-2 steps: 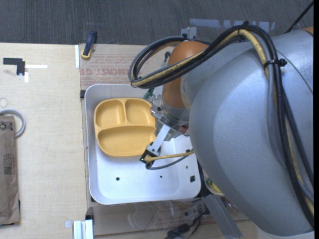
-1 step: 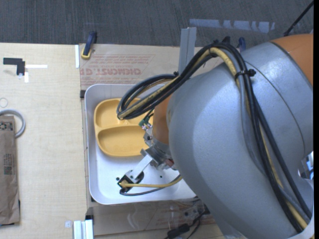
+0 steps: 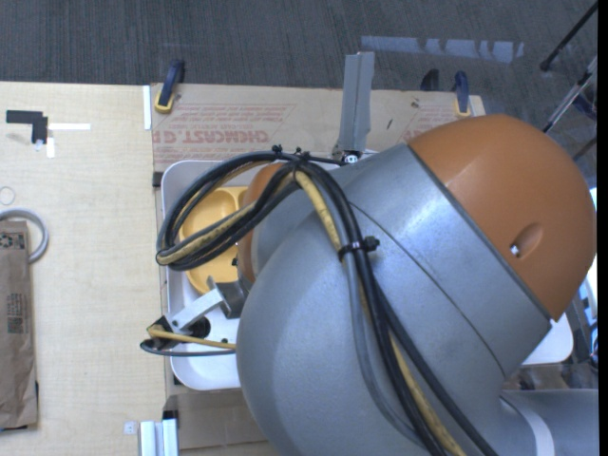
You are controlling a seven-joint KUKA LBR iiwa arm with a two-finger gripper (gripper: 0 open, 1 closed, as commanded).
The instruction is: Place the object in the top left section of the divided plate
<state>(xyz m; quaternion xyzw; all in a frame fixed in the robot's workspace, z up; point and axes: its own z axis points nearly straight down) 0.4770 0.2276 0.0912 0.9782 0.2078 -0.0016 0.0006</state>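
The gripper (image 3: 228, 297) is seen low over the left-hand white bin (image 3: 195, 373), almost wholly covered by the arm above it. Whether it is open or closed cannot be told, and nothing can be seen to be held in it. Just beside it, towards the top of the view, a yellow divided plate (image 3: 211, 224) is seen lying inside the same bin, near the bin's left wall. Only the plate's left part is shown; the rest is hidden beneath the arm, so its sections cannot be told apart. The object to be placed cannot be made out.

A bundle of black and yellow cables (image 3: 237, 212) is looped across the plate and is tied to the arm farther right. The grey arm (image 3: 380, 350) takes up the middle and right of the view, and its orange band (image 3: 503, 198) is seen as a large dome at the upper right.

The bin is set on a sheet of brown cardboard with red printing (image 3: 228, 122), which is held at its far edge by two blue and yellow clamps (image 3: 170, 85). A grey metal post (image 3: 358, 103) is stood upright behind the bin. To the left, a pale wooden bench top (image 3: 85, 207) is shown, with a brown paper bag (image 3: 14, 321) lying at its left edge. Dark carpet (image 3: 266, 17) is seen beyond the bench.
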